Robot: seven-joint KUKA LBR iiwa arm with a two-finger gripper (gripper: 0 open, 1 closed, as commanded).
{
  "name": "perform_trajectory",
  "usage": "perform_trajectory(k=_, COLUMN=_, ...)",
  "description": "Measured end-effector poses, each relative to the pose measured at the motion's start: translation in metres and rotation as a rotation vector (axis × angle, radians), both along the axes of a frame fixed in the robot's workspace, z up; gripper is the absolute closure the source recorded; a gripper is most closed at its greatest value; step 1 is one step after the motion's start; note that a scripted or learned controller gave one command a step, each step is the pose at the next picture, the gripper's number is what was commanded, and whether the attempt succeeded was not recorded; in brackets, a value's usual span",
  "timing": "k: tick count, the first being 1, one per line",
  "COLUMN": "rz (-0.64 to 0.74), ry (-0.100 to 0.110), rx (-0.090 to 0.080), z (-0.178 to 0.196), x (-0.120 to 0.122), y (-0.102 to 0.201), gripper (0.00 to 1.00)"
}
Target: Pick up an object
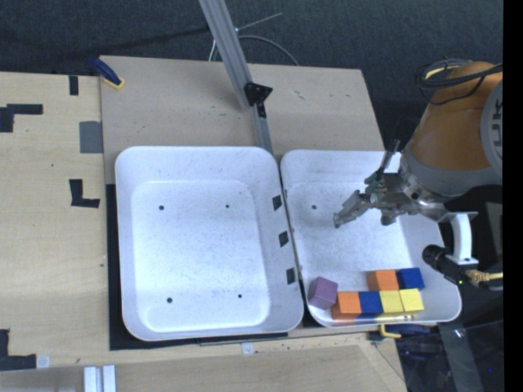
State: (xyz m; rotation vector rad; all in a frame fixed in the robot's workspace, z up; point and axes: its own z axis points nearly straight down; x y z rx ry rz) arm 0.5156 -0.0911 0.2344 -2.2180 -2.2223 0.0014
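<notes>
While hovering over the shallow white right bin [327, 170], my claw [347, 215] hangs empty; finger spacing indeterminable.
Tightly packed small coloured cubes [384, 294] may block my descent.

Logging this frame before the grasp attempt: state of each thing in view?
tool: above the right bin's floor, nothing visibly held
purple block: resting at the right bin's near edge
orange, blue and yellow blocks: clustered, touching, near edge
right bin: holds all blocks
left bin: flat on bench

Seven blocks [376, 295], two bins [196, 163]
</notes>
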Motion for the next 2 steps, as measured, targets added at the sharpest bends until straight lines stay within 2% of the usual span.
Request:
perform_trajectory(k=1, rz=0.001, ry=0.003, rx=0.0, z=-0.026, x=-0.007, y=0.034, gripper=0.0)
perform_trajectory(k=2, rz=-0.002, ry=0.002, rx=-0.002, z=-0.147, x=0.06, y=0.0, gripper=0.0)
